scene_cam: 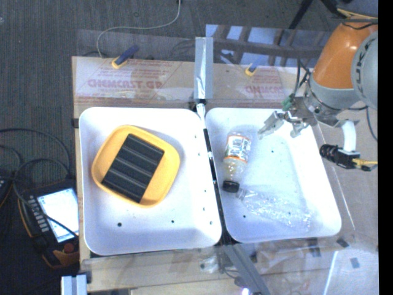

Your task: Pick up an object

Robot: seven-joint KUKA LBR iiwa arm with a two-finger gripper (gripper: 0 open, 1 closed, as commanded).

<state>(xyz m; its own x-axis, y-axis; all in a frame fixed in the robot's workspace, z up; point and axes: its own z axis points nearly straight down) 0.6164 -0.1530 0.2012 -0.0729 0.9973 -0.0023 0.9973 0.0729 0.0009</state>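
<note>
My gripper (283,125) hangs over the back of the right bin (319,183), its two fingers spread open with nothing between them. A small clear bottle (234,157) with an orange label and a black cap lies on its side at the left of that bin, left of and below the gripper. A crumpled clear plastic bag (276,206) lies near the bin's front. In the left bin (98,226) rests a yellow dish with a black ribbed block (134,166) on it.
A metal divider post (203,66) stands behind the seam between the bins. Blue and yellow clamps (124,56) hold the board at the back. Cables and a small device (52,209) lie on the floor to the left.
</note>
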